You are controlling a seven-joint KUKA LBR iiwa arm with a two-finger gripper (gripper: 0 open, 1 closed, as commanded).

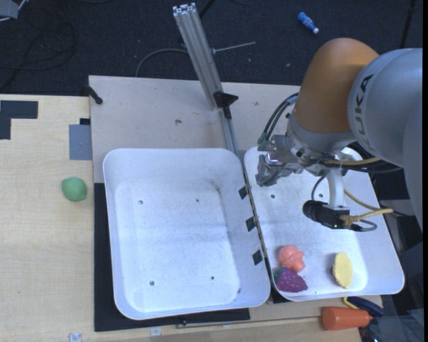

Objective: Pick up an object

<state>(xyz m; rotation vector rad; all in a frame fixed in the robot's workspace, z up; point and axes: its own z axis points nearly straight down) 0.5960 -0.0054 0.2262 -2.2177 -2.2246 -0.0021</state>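
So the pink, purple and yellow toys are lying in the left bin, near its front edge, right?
Not quite. The camera view shows the pink toy, purple toy and yellow toy lying in the right bin, near its front edge, not the left bin.

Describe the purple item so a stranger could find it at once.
Look in the right-hand white bin, at its near edge beside the divider. The purple grape bunch lies there, touching a pink-orange toy just behind it. It is the bin's only purple thing; the yellow piece lies apart.
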